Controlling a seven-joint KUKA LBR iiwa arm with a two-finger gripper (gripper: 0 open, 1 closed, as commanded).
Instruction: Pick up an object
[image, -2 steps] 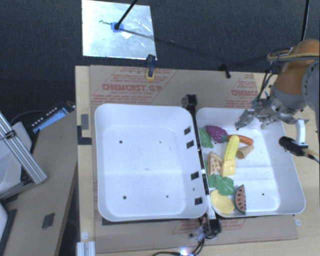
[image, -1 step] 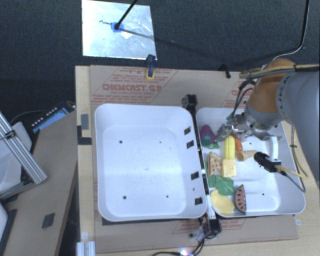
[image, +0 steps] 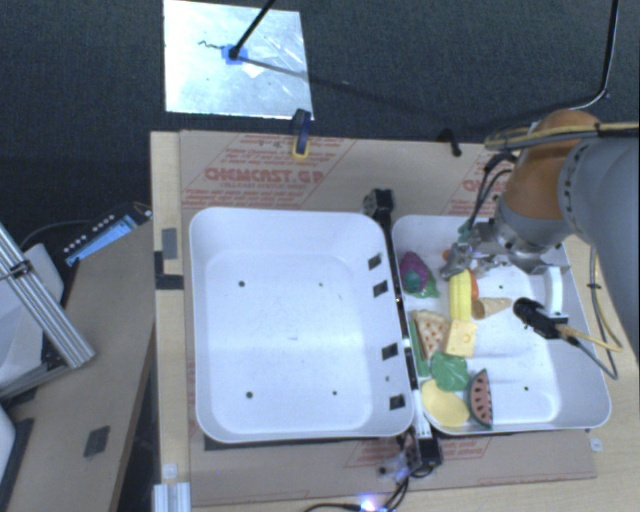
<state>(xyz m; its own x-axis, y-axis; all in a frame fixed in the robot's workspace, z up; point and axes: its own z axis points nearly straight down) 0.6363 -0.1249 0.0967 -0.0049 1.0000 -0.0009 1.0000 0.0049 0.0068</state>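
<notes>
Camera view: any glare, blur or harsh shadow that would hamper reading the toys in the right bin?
Camera view: even, soft light with faint shadows; the shiny silver sheet at the top glares white; the small toys, such as the yellow corn cob, look slightly soft; the grey arm's gripper is dark and hard to read.

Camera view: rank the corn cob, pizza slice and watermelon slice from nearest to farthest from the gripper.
Measured from the gripper:
1. Corn cob, just below it in the right bin.
2. Pizza slice, lower, by the divider.
3. Watermelon slice, near the bin's front edge.
</notes>
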